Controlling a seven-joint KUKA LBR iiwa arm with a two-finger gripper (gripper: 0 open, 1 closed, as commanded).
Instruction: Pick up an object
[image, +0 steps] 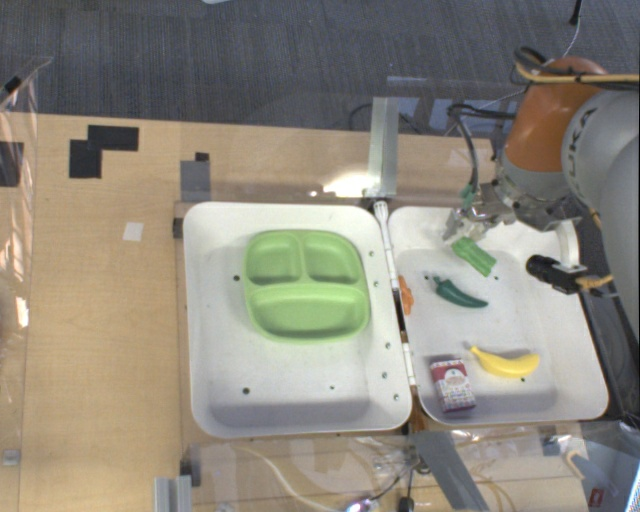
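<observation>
My pincer (466, 226) hangs over the right bin's (590, 385) far end, fingers slightly apart, tips touching the light green block (474, 255). Nothing clamped. Green pepper (459, 292) lies nearby.

We see dark grey ribbed carpet (200, 50) across top of view. Below it, light wooden bench top (90, 330) fills left side. On it we note black stepped marker (100, 148) near far left corner and small pale square tag (133, 232) beside it. Clear plastic sheet (15, 200) stands along left edge, catching reflections. Upright metal post (384, 145) rises at back, between two bins. Bright glare patch (345, 185) sits at its foot. Loose cables (330, 480) trail along near edge.
</observation>
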